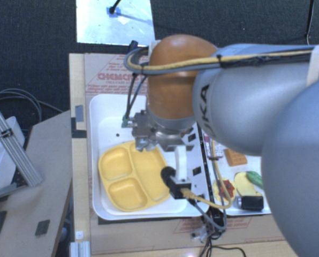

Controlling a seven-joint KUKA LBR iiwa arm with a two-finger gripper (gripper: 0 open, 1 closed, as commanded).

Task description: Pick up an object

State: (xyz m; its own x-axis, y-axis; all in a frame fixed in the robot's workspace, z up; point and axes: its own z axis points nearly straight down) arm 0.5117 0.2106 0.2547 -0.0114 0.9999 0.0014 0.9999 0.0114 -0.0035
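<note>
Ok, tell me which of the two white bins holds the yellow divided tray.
The left bin: the yellow divided tray lies in it, under the gripper. The right bin holds small items instead.

From my remote station, the arm (pixel 245 90) runs off the right edge and blocks most of the right bin (pixel 256 210). Its wrist covers the far corner of the yellow divided tray (pixel 130 178) in the left bin (pixel 103 122). I cannot make out the gripper's fingers beneath the wrist housing.
</note>
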